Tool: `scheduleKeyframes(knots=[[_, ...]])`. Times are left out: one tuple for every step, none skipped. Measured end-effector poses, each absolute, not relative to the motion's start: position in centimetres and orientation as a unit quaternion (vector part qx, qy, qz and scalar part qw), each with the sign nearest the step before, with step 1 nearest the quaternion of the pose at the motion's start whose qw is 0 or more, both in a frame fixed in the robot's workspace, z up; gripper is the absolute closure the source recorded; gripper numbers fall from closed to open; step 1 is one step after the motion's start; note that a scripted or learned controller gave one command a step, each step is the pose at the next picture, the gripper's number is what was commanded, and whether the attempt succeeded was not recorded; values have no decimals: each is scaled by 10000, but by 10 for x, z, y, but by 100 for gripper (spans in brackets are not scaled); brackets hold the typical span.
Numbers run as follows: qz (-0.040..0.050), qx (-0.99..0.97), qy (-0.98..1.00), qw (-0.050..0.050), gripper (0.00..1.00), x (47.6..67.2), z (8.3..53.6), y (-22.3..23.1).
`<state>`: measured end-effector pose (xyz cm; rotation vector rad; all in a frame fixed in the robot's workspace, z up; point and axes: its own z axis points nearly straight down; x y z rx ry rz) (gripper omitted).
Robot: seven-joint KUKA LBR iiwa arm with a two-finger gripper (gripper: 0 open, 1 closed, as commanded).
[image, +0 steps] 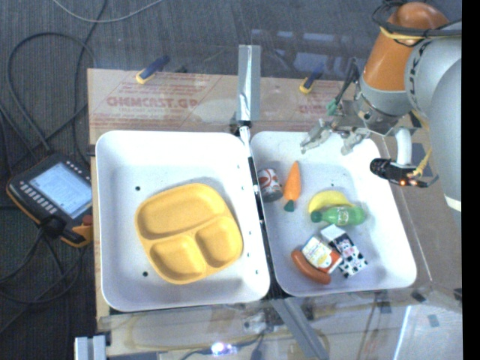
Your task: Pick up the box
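The gripper (334,135) hangs over the far edge of the right bin (401,235), its two fingers (313,138) spread apart with nothing between them. It touches none of the objects. Behind it the arm (401,47) rises to the upper right, its orange band above the wrist, and part of it is cut off by the frame.

Directly below the gripper the far part of the bin floor is bare. Nearer, a carrot (292,184) lies beside a small can (269,183) that sits against the bin's left wall. Further on, a banana (331,200) touches a green bottle (341,215).

The box (346,250) lies in the near right part of that bin, well apart from the gripper, white with black marks, pressed among a packet (319,253) and a sausage (309,268). Its edges are hard to separate from its neighbours.

The left bin (112,171) holds a yellow tray (189,232) with three compartments, with bare floor all around it.
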<state>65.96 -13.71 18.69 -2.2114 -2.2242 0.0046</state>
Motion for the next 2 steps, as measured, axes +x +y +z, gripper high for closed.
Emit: scheduleKeyframes(knots=[[26,-7157,-6984,6,0,670,296,-164],[38,-7996,-6005,15,0,668,117,-118]])
